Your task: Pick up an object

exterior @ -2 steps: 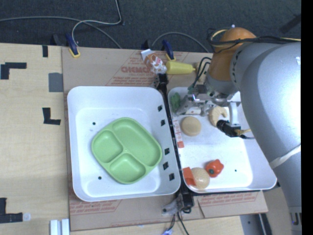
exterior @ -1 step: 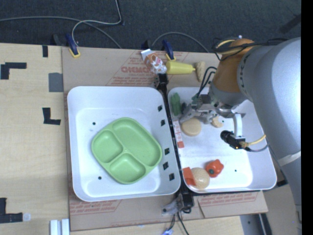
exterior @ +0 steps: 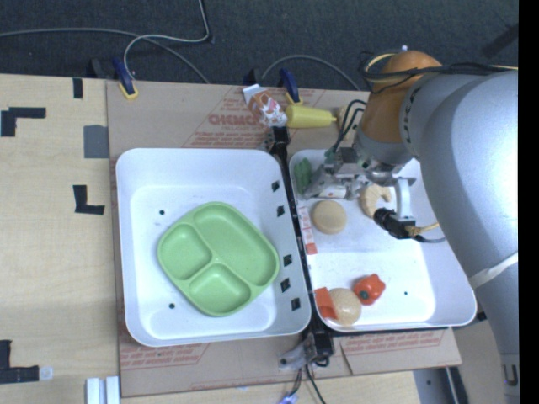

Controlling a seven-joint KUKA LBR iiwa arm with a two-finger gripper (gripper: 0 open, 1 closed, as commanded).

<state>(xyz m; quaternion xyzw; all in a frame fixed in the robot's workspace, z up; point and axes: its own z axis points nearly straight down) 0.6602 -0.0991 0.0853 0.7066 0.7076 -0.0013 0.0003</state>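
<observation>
My gripper (exterior: 335, 182) hangs low over the far left part of the right bin (exterior: 421, 259), under the orange wrist band. A round tan bun (exterior: 328, 217) lies just in front of it. A green leafy piece (exterior: 303, 176) sits to its left, by the bin wall. To its right a pale cream item (exterior: 371, 199) is partly hidden by the gripper body. Near the front of the bin lie a red pepper (exterior: 369, 288) and a tan and orange item (exterior: 340, 305).
The left bin (exterior: 139, 183) holds a green divided plate (exterior: 218, 257). Behind the bins lie a yellow piece (exterior: 308, 117) and a small wrapped item (exterior: 265, 104). Blue clamps (exterior: 126, 81) hold the cardboard. The grey arm covers the right side of the view.
</observation>
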